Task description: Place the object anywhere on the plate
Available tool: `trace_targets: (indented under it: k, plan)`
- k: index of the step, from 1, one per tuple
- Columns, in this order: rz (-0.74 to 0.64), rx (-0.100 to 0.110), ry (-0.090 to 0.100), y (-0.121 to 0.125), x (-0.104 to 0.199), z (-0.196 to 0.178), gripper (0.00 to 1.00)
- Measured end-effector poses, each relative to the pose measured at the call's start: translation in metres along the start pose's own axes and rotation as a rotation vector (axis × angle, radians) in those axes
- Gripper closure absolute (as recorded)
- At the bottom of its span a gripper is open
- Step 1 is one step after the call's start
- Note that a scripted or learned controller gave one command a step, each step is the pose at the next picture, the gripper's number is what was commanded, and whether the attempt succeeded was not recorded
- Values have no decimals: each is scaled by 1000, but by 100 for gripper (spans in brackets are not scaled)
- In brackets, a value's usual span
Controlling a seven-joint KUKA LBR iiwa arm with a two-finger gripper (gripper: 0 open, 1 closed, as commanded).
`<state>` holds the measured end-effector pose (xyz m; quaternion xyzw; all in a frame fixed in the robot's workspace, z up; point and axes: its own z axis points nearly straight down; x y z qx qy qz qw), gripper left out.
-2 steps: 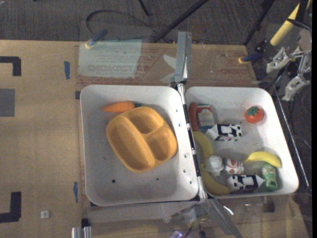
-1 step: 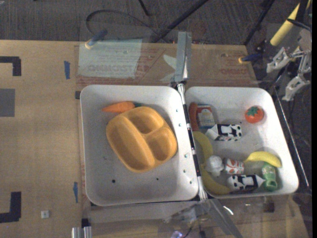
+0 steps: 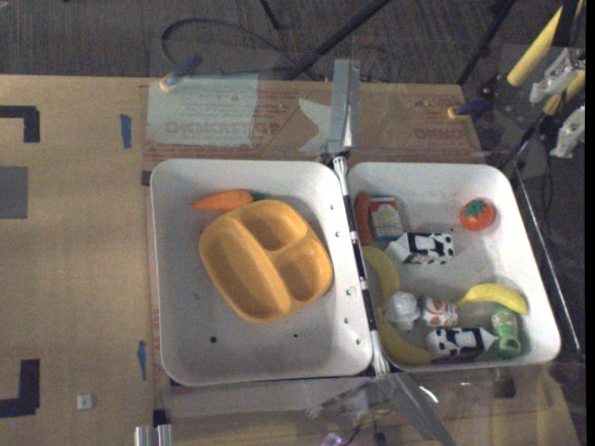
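A yellow-orange divided plate (image 3: 265, 258) lies in the left bin (image 3: 186, 342), with three compartments and nothing in them. An orange carrot (image 3: 223, 199) lies just beyond the plate's far rim, touching or nearly touching it. The right bin (image 3: 437, 182) holds several toy foods: a red tomato (image 3: 476, 214), a cow-patterned milk carton (image 3: 424, 246), a small orange-and-white carton (image 3: 385, 217), two bananas (image 3: 494, 295) (image 3: 383, 272), a white-capped bottle (image 3: 420, 309), another cow-patterned carton (image 3: 460, 341) and a green bottle (image 3: 505, 333).
A metal divider (image 3: 342, 110) runs between the bins at the back. Tripod legs and cables cross the floor beyond the bench. Blue tape marks and black squares sit on the wooden bench at left.
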<state>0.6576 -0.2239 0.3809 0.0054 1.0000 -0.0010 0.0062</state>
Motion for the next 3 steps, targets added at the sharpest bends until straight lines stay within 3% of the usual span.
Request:
trace_targets:
  k: [2,3]
  plan:
    - [0,0,1,0,0,1,0]
    - [-182,0,0,2,-10,-58,0]
